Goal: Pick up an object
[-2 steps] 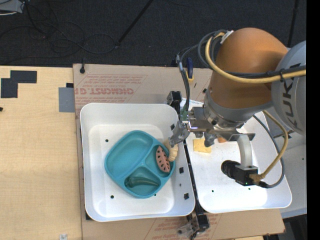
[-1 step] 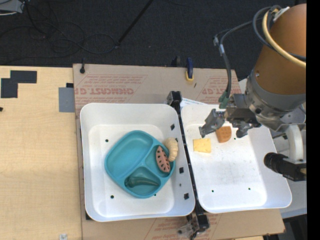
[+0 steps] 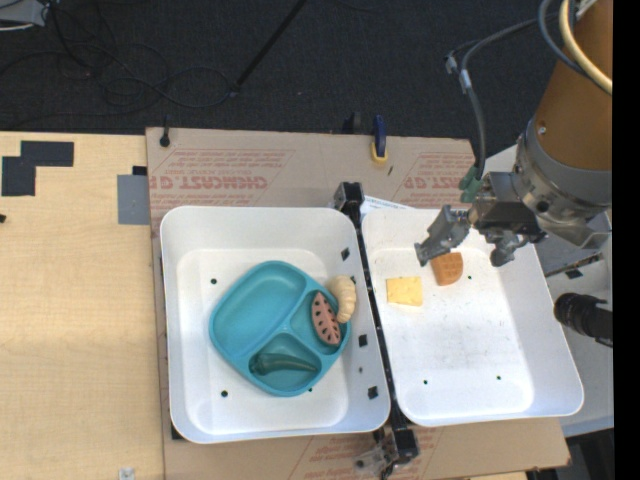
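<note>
Camera view shows the gripper with fingers spread wide and empty above the orange block in the right bin, so closing off-centre could nudge it toward the yellow slice.

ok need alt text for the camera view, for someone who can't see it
A grey and orange robot arm reaches in from the right, its gripper open just above an orange block in the right bin; a yellow square lies beside the block. The left bin holds a teal divided plate with toy food.
</note>
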Robot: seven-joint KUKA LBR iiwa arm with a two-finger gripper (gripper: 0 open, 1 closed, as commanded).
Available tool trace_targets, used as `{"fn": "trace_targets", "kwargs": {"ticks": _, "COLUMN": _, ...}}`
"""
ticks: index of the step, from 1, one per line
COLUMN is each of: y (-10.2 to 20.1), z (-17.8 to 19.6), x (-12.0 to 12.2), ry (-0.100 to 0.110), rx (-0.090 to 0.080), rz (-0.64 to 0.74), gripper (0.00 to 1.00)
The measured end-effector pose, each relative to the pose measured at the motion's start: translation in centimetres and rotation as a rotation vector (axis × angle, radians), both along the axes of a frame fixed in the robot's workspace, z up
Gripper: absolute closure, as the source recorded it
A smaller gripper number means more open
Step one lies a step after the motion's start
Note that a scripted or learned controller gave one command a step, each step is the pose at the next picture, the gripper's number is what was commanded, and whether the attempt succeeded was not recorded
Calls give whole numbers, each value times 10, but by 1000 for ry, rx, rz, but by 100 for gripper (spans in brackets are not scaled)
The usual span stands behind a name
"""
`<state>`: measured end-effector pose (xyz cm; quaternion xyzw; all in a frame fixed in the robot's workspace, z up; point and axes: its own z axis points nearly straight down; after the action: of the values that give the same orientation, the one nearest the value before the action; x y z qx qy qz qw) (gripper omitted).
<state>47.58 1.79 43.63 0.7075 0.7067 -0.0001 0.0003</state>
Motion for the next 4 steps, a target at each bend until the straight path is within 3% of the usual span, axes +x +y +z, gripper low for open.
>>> {"fn": "trace_targets", "kwargs": {"ticks": 1, "y": 45, "z": 107, "x": 28, "ry": -8, "rx": 2, "rz": 6, "gripper": 0}}
{"fn": "trace_targets", "kwargs": {"ticks": 2, "y": 102, "z": 51, "x": -2, "ry": 10, "rx": -1, "rz": 9, "gripper": 0}}
{"fn": "trace_targets", "kwargs": {"ticks": 3, "y": 67, "z": -52, "x": 51, "ry": 10, "rx": -3, "rz": -3, "gripper": 0}}
{"fn": "trace_targets", "kwargs": {"ticks": 4, "y": 17, "z": -135, "x": 84, "ry": 12, "rx": -3, "rz": -4, "gripper": 0}}
